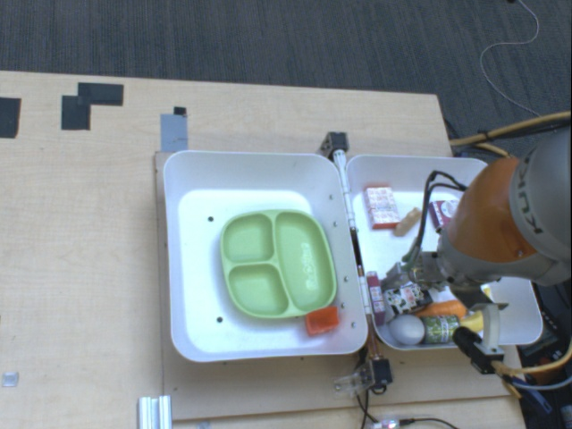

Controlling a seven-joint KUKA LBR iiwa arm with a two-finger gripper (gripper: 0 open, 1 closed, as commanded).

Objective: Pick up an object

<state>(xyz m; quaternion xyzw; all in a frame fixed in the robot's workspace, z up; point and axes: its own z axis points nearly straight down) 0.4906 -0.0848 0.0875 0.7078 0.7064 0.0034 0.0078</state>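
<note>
- Sitting in the left bin (174,239), a green divided plate (278,263) and an orange block (323,320) lie well apart from the arm.
- Reaching into the right bin (527,324), the hand (413,291) hovers low over cluttered items near a white ball (407,331); its opening I cannot tell.
- Judging the step: closing in to grasp; next comes gripping, then lifting.

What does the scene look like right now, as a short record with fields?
left bin: holds a green divided plate with an orange block at its near corner
right bin: holds a small red-and-white box, a white ball, a green can and other small items
arm: over the right bin
tool: low among the clutter, grip unclear
</note>
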